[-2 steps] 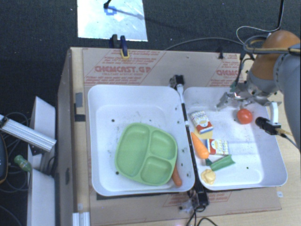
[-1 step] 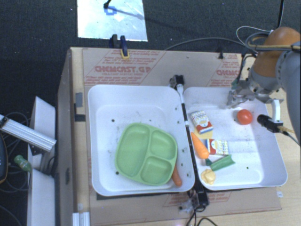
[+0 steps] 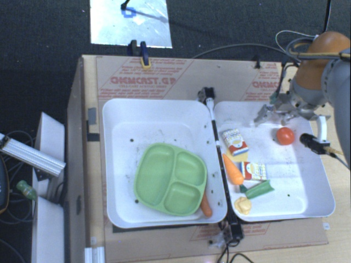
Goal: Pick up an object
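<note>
Gripper [image 3: 267, 114] over right bin [image 3: 315, 201] far edge, jaws spread, nothing between. Red tomato [image 3: 284, 136] just beside. Cartons, carrot [image 3: 233, 170], green piece nearer. Left bin [image 3: 118, 141]: green divided plate [image 3: 170, 178].

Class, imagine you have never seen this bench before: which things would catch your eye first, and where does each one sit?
The green divided plate probably draws the eye first, lying in the left bin. Next comes the red tomato in the right bin, close to the gripper at that bin's far edge. A cluster of small toy foods, including an orange carrot, sits along the right bin's left side.
</note>
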Controlling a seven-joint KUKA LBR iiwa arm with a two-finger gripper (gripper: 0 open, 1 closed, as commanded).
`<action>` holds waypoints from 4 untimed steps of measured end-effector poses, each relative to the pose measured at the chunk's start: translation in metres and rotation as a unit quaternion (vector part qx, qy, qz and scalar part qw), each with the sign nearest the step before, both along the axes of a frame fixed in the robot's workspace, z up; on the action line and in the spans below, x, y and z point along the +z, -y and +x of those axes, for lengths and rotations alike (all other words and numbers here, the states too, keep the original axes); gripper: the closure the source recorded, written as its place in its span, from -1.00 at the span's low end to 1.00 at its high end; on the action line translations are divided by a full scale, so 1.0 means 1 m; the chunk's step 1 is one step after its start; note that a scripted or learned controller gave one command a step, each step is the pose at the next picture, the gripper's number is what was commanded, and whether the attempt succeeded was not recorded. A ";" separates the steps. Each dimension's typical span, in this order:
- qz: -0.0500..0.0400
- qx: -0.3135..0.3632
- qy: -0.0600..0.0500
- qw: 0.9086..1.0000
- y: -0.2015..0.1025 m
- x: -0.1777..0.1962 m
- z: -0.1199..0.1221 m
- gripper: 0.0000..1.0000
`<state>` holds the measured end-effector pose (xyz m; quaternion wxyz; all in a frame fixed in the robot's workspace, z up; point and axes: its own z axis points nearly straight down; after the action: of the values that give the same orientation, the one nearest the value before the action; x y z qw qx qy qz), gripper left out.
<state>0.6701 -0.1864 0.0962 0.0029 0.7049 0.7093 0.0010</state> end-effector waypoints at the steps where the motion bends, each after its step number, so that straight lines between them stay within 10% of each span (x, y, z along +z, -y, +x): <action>1: 0.001 -0.002 -0.001 1.000 0.016 -0.011 -0.001 -1.00; 4: 0.002 -0.001 -0.003 1.000 0.018 -0.011 -0.001 -1.00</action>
<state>0.6695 -0.2044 0.0855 -0.0006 0.7054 0.7089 0.0008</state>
